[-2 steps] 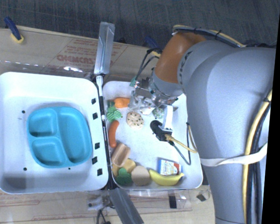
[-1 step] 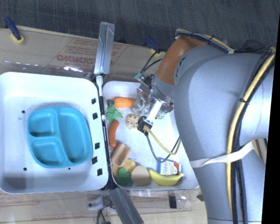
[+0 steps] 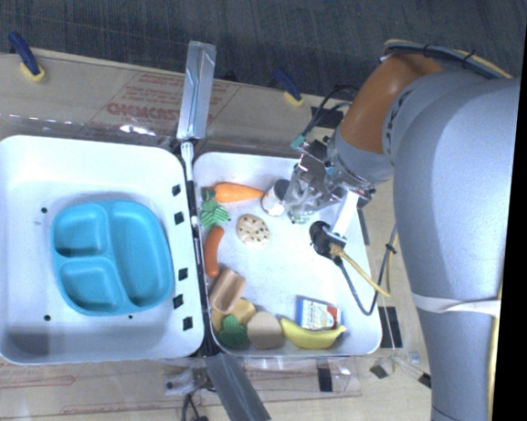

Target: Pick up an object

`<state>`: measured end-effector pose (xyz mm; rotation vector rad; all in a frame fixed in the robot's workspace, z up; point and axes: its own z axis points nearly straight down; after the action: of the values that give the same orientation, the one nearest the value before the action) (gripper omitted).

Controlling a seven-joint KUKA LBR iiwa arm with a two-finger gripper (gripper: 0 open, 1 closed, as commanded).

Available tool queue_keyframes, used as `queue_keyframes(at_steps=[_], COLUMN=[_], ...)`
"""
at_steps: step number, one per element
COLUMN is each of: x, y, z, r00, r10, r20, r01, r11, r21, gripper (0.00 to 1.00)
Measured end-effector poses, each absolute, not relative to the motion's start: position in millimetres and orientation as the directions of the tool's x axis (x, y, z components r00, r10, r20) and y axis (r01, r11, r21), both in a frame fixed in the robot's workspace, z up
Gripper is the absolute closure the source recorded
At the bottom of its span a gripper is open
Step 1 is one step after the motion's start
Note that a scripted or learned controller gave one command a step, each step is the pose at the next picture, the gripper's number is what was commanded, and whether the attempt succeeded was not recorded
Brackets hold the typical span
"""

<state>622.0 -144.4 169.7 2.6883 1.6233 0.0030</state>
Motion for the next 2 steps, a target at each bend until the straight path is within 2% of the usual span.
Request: queue_keyframes(at_steps=[1, 2], x=[646.1, 593.4], y=[-95, -116], z=[89, 90], r00=[0.639, 0.879], r10=[0.769, 0.477], r20=[-0.003, -0.005], r01=[0.769, 0.477], r11=[-0.639, -0.879], r21=[-0.009, -0.008], gripper=[1.00, 1.00])
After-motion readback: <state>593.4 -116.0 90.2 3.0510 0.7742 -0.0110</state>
